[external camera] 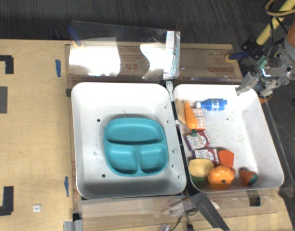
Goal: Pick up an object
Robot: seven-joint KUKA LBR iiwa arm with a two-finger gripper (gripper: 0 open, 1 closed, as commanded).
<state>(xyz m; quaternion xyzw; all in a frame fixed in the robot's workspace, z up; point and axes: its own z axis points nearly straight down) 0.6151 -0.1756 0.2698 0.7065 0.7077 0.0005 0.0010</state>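
Note:
The right bin (244,129) holds the loose objects. A blue bottle (212,104) lies near its far edge, beside an orange bottle-like item (190,115). Two small printed pouches (196,141) lie along the left wall, with a red block (226,157) next to them. At the near edge sit a yellow-green fruit (200,169), an orange fruit (221,175) and a small red and teal piece (248,177). My gripper (258,82) hovers over the bin's far right corner, above and apart from all of them, with nothing seen in it.
The left bin (89,109) bears a teal divided tray (135,145). A clear plastic sheet (138,57) stands behind the bins. Yellow cables (277,8) hang at the top right by the arm. Brown benchtop (27,129) lies to the left.

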